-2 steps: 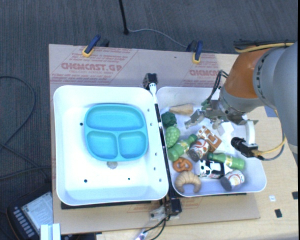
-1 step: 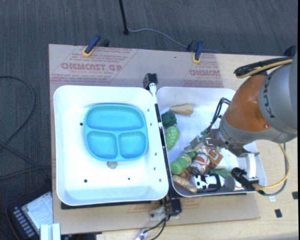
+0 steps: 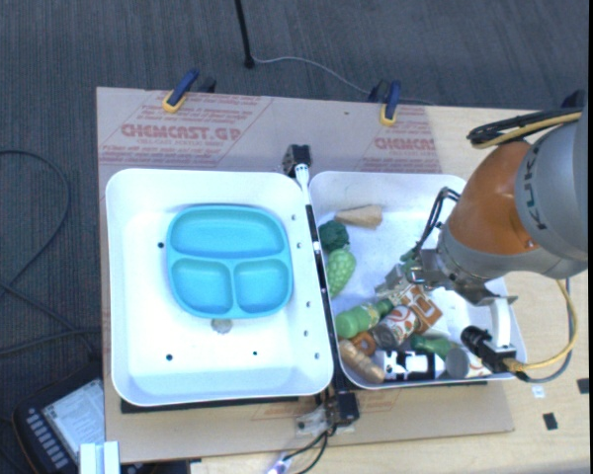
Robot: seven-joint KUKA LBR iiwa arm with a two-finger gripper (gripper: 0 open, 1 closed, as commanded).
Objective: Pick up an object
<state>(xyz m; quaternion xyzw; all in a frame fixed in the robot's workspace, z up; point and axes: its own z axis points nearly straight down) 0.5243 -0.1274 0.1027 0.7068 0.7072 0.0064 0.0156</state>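
Observation:
The right bin (image 3: 376,184) holds a heap of small things. A tan piece (image 3: 361,216) lies near its back, with a dark green item (image 3: 333,233) and a light green bumpy one (image 3: 339,268) along the left wall. Toward the front lie a green item (image 3: 357,321), an orange-and-white packet (image 3: 422,314) and a black-and-white object (image 3: 411,365). My gripper (image 3: 403,286) is low in this bin, right over the packet and the heap's middle. The grey wrist (image 3: 474,265) hides how it meets the objects.
The left bin (image 3: 138,363) carries a blue three-compartment tray (image 3: 227,260), with a small grey bit (image 3: 220,325) just in front of it. Blue-and-yellow clamps (image 3: 183,89) (image 3: 389,103) sit on the board's back edge. A black cable loops at the bin's right.

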